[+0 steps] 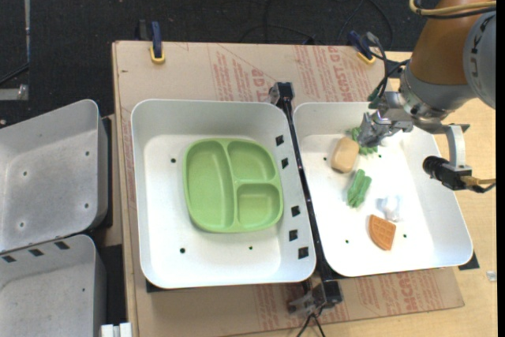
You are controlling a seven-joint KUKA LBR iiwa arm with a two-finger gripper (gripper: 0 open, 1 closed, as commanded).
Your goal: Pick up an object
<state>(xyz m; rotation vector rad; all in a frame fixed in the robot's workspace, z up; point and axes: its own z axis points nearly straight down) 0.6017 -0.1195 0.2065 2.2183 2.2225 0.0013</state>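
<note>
We find the gripper (372,132) low over the far edge of the right bin (442,249), the arm entering from the right with its orange band above the wrist. The tips are dark and mixed with something green at that spot; we cannot tell whether they stand apart or together, nor whether anything sits between them.

Just beside the gripper, toward the left bin, lies a tan rounded piece (345,155), perhaps a toy bread roll or potato. We judge it light, stiff and smooth, so it may slip; a hold across its narrow waist looks best. It is near the tips but apart from them.

A little nearer the camera lies a green elongated piece (358,189), perhaps a toy vegetable. We judge it light and possibly bumpy, best taken across its short width. It lies between the tan piece and the front objects.

Further out, a small pale crumpled-looking item (388,207) sits just above an orange wedge (382,233); the two look close, perhaps touching. The wedge looks flat, so a pinch from above may find little to grip.

In the left bin (158,170), well apart from the gripper, rests a green divided plate (234,185), broad and shallow; only its rim offers a hold.
</note>
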